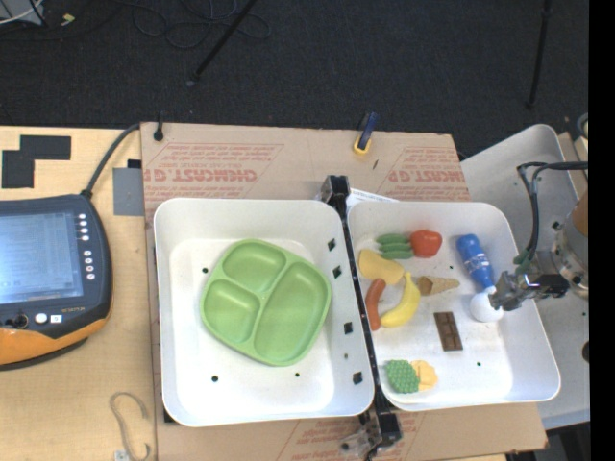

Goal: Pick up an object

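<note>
The right bin (524,373) holds several toy foods: a blue bottle (472,257) with a white cap (480,306), a red tomato (427,243), a green pod (393,245), a banana (405,302), an orange sausage (375,303), a small cone (438,283), a brown chocolate bar (447,330) and a green-and-yellow corn piece (411,376). My gripper (507,293) hangs low over the bin's right side, right beside the bottle's white cap. It is small and dark here, and nothing is visibly held in it.
A green divided plate (266,301) lies in the left bin (183,373). A raised divider (351,296) separates the bins. A teach pendant (48,267) rests on the bench at far left. A blue-and-yellow clamp (365,133) sits behind the bins.
</note>
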You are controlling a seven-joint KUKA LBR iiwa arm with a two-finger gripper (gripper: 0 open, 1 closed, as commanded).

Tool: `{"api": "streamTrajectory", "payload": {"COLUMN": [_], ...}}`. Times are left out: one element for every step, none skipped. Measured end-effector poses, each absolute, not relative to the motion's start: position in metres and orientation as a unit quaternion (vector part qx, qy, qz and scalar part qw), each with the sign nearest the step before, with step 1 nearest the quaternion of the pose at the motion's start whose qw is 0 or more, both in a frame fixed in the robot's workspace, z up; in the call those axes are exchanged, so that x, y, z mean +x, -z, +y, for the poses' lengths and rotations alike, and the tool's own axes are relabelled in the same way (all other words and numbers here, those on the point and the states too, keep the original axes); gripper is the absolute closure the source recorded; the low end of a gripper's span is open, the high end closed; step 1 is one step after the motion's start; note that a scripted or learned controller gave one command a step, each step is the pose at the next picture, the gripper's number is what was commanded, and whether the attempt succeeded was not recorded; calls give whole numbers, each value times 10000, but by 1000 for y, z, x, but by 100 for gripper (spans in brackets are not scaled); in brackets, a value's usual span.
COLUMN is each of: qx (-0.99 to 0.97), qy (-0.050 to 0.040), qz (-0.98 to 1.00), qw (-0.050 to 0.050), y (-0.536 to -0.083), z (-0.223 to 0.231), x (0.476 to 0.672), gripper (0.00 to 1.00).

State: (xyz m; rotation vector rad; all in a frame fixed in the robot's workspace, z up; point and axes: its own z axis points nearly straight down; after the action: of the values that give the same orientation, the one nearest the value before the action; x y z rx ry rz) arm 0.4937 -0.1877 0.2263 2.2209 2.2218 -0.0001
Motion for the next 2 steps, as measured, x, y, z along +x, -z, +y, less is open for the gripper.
{"api": "streamTrajectory", "payload": {"qx": [7073,7056], "qy": [3,1], "qz": [7069,7086], "qw": [-8,-21], "y": [-227,-237], "z": [-188,-135], "x": [494,493], "gripper": [100,100]}}
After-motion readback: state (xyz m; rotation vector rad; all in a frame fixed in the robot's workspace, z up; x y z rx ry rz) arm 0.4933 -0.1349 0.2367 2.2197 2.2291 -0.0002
